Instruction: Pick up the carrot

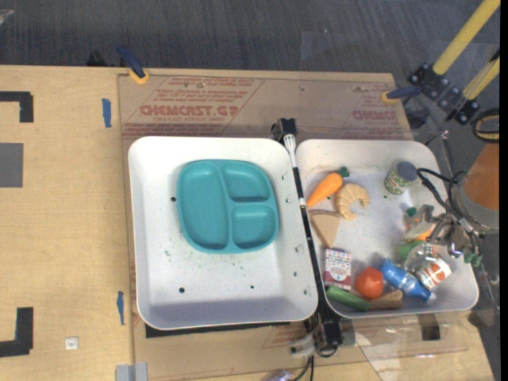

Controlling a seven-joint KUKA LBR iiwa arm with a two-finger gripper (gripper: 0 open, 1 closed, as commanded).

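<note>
Carrot (pixel 325 187) lies at ten o'clock in the right bin (pixel 373 151) — touching a croissant (pixel 352 200), likely snagged; hand (pixel 441 236) state unclear.

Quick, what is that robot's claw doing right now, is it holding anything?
Gripper: low over the right bin's right side, apart from the carrot; open or closed cannot be told.

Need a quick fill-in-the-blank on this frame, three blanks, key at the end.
1. The carrot lies in the ____ bin.
2. The teal divided plate has ____ compartments.
3. Touching the carrot's right side is a ____.
Missing words: right; three; croissant
</note>
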